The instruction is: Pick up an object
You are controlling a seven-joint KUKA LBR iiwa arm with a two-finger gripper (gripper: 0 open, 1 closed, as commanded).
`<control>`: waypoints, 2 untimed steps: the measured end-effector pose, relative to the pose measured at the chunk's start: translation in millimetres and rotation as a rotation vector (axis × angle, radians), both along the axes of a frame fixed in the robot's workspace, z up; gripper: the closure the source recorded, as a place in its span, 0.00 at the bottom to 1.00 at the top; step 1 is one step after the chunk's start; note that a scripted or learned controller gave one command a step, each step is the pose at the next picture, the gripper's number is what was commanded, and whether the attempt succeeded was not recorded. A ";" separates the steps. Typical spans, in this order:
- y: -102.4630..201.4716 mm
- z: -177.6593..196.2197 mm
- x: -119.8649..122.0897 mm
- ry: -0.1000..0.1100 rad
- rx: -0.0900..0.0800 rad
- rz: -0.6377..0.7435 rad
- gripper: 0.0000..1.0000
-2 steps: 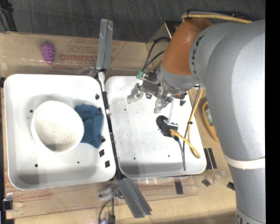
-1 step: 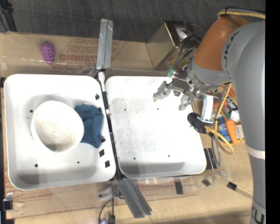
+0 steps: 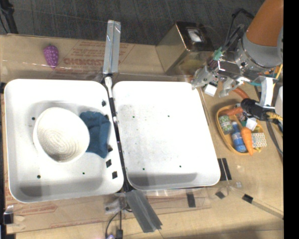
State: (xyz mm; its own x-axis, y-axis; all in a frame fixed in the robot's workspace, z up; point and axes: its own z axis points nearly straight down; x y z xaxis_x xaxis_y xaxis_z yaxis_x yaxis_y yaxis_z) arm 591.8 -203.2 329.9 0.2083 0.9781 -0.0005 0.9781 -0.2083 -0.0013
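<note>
Above the right bin's (image 3: 139, 91) far right corner | tool (image 3: 205, 78) | opening cannot be told | holds nothing visible

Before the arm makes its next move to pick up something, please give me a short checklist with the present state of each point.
1. Objects available in left bin: ok, a white hat and a blue cloth lie there.
2. Objects separated: not ok, the cloth touches the hat.
3. Pincer above a target: not ok, it sits beyond the right bin, at its far right corner.
4. Pincer holding nothing: cannot tell.
5. Path across right bin free: ok.
</note>
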 end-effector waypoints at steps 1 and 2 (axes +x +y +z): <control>12.2 93.8 65.3 0.000 -0.001 -0.301 0.00; 6.2 111.2 37.7 0.006 0.001 -0.377 0.00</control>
